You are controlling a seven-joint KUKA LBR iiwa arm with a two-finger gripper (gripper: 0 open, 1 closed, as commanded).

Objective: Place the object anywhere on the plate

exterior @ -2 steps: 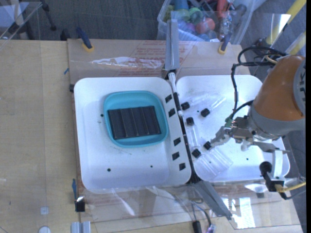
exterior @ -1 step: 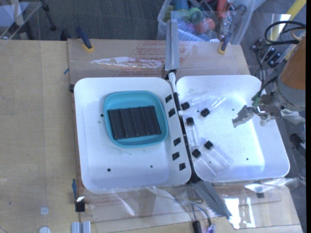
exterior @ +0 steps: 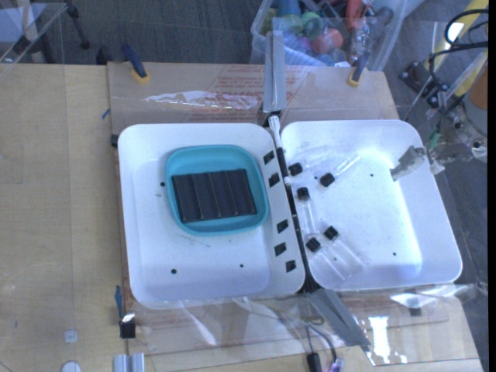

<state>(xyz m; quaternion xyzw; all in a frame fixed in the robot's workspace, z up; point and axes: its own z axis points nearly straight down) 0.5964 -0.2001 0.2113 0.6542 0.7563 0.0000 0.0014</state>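
A teal square plate point(exterior: 177, 163) sits in the left white bin point(exterior: 147, 270). On it lies a flat black rectangular object point(exterior: 213, 194) with lengthwise ridges, flat and roughly centred inside the plate's rim. My gripper point(exterior: 405, 163) hangs at the right bin's point(exterior: 434, 262) upper right side, far to the right of the plate, with the arm reaching in from the right edge. Nothing shows in the gripper.
Small black blocks point(exterior: 326, 180) and clear plastic pieces point(exterior: 333, 254) lie in the right bin near the divider point(exterior: 285, 208). A clear tub of colourful toys point(exterior: 333, 14) stands behind the bins. Cables and equipment point(exterior: 457, 91) crowd the right side.
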